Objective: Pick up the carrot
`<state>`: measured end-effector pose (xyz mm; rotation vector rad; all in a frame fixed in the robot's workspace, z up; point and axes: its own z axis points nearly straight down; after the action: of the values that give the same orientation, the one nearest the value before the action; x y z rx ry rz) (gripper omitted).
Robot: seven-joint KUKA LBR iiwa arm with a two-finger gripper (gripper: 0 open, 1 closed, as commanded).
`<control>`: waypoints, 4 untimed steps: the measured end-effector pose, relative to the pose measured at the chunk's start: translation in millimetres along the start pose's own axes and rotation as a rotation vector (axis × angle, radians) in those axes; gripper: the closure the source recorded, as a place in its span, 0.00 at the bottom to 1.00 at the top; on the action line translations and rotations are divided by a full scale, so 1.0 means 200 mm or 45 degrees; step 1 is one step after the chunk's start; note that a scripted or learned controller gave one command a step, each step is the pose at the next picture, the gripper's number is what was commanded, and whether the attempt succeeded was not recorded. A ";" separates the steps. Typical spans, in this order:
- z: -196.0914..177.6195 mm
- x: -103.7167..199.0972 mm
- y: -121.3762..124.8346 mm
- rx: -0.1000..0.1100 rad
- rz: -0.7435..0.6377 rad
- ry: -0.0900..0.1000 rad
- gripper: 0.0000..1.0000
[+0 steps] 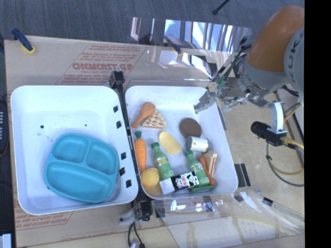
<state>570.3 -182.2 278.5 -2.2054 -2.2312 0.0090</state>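
Since the carrot (140, 153) lies along the right bin's (222, 133) left wall, your room is tight.
In the camera view it looks light, stiff, smooth plastic; take it mid-length, across its width. The wall crowds its left, a green bottle (162, 160) its right. Whether the gripper (202, 105), at the bin's far right, is open you cannot tell.

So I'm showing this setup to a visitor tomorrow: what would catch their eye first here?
Probably the bright blue divided plate, alone in the left bin. Next, the crowd of toy food in the right bin: the carrot along its left wall, two green bottles and a chicken leg near the top. Then the grey arm with its orange band, its gripper at the right bin's upper right corner.
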 end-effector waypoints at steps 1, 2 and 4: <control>0.94 0.22 0.03 -0.002 -0.098 -0.001 0.00; 0.89 0.21 0.03 0.004 -0.108 -0.005 1.00; 0.89 0.36 -0.34 0.001 -0.285 -0.002 1.00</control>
<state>499.3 -110.3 100.9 -1.9416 -2.4635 0.0107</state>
